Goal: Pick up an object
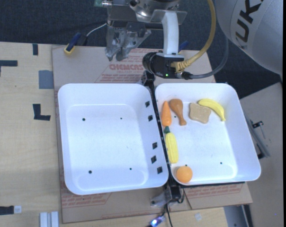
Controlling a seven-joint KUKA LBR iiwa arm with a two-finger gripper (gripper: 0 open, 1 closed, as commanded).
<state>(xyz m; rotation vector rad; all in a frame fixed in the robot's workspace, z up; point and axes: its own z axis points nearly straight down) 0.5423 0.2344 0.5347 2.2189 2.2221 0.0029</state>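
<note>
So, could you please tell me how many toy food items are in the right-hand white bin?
5: orange carrot, brown drumstick, tan bread slice and yellow banana at the back; yellow corn cob and orange fruit along the left wall.

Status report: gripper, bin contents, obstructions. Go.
Gripper high above the bins' far edge, nothing between fingers. Carrot, drumstick, bread, banana, corn, orange in right bin. No obstructions.

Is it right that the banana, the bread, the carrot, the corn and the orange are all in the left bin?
No. The camera view shows the banana, bread, carrot, corn and orange all in the right bin.
</note>
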